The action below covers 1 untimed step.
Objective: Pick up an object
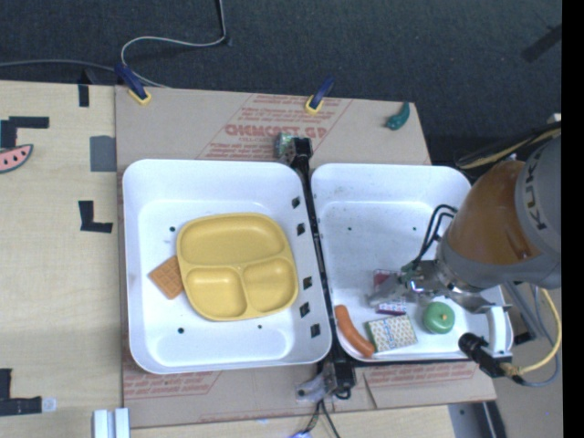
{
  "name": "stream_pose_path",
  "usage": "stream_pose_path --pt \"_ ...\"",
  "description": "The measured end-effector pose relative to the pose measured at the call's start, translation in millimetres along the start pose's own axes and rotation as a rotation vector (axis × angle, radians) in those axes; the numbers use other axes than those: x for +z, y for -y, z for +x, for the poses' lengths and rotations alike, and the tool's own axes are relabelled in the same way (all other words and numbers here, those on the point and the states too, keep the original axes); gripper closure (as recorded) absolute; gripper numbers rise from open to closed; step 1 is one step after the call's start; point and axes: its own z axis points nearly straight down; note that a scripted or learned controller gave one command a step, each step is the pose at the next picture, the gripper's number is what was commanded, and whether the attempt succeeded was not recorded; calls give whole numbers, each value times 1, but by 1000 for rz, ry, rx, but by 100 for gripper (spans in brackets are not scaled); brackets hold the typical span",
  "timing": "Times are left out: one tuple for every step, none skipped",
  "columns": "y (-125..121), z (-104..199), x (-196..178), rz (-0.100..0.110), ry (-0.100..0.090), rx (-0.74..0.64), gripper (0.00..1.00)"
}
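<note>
1. The orange carrot (353, 330) lies at the near edge of the right bin (365, 190), its long axis running from near-right to far-left.
2. Just beside it lie a patterned card (392, 333) and a green apple (440, 317).
3. The gripper (391, 286) is low in this bin; I cannot tell its state.
4. A yellow divided plate (238, 265) fills the left bin (146, 245).

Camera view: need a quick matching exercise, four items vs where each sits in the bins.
Items:
1. yellow divided tray
2. green apple
3. orange carrot
4. brown cracker

Places:
A. right bin, front edge, close to the divider between bins
B. left bin, middle
C. left bin, tucked under the tray's left edge
D. right bin, front right, just below the arm's wrist

Pairs: 1-B, 2-D, 3-A, 4-C
</note>
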Motion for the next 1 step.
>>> stream_pose_path --pt "0 36 8 -8 4 0 0"
